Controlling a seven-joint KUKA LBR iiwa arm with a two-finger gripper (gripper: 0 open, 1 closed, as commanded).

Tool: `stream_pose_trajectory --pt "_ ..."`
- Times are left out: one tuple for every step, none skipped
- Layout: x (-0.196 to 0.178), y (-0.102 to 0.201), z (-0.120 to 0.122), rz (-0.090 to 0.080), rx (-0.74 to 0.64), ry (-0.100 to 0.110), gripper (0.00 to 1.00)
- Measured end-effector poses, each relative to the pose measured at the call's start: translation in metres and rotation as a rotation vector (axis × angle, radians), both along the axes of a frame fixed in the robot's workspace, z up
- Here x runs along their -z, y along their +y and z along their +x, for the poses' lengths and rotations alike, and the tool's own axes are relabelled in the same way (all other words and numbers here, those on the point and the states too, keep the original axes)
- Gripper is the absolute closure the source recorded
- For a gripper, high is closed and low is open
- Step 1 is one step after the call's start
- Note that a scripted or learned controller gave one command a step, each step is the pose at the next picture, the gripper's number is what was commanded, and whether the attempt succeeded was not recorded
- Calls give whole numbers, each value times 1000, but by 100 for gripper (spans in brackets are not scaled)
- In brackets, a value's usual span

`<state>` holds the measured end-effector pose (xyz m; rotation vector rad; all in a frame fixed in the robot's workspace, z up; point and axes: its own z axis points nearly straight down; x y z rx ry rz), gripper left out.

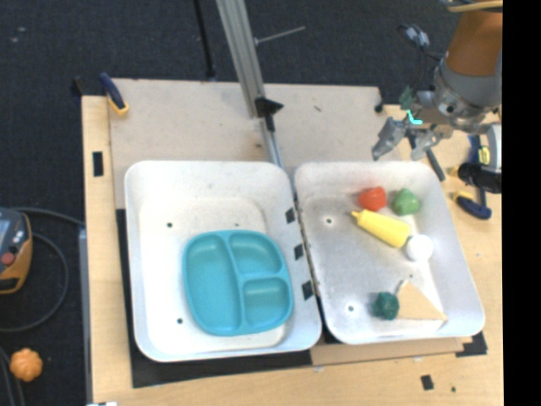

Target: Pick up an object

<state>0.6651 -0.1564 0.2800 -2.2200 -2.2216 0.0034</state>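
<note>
The right bin (338,184) holds a red ball (372,199), a green ball (407,202), a yellow bottle with a white cap (387,230), a dark green lump (386,305) and a tan wedge (418,304). My gripper (404,145) hangs above the bin's far edge, up and to the right of the red ball, clear of every object. Its fingers (383,142) are spread apart with nothing between them.
The left bin (156,184) carries a blue divided plate (237,282). A metal post (245,57) rises behind the bins. Tools lie on the bench at the right (473,201). An orange object (25,364) sits off the bench at lower left.
</note>
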Motion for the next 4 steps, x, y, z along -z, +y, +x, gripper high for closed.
stream_pose_trajectory --pt "-2 0 1 -1 -1 -4 0" --pt "56 -9 5 -1 1 1 0" --pt "99 -14 8 -1 2 0 0" --pt "150 -15 -2 0 2 1 0"
